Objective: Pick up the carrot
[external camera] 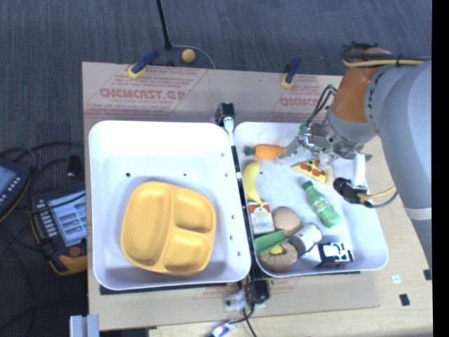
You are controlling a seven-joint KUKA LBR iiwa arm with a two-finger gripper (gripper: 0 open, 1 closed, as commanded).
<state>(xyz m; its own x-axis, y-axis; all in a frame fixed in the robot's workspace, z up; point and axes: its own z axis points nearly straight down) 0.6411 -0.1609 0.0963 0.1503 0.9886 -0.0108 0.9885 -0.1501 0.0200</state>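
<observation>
**Camera view: gripper beside the carrot, nothing lifted yet**

Near edge first. Left bin (pixel 105 188) holds a yellow divided plate (pixel 168 227). Right bin (pixel 375 241) is cluttered: at its near end a black-and-white block (pixel 335 253), a roll of tape (pixel 306 237), a green pepper (pixel 270 241) and a brown round bun (pixel 286 220), all packed close. Mid-bin: a small red-and-white carton (pixel 261 218), a banana (pixel 251 181) along the left wall, a green bottle (pixel 321 203) to the right, a pizza slice (pixel 311 169) just beyond it.

Carrot (pixel 270 152) lies at the far end of the right bin, roughly flat, long axis left-right, green top toward the left wall. Its near side sits just beside the banana tip; can't tell if they touch.

Gripper (pixel 298 148) is just right of the carrot's tip, low in the bin. Fingers look parted, metal tips angled toward the carrot, nothing between them. Contact with the carrot: can't tell.

Handling, my read: toy carrot, probably light hard plastic, stiff, smooth and tapered, so likely to squirt out toward the thin end if pinched there. Better to grab across the thick middle, fingers closing across the long axis. Risks: clipping the far wall, nudging the banana.
</observation>
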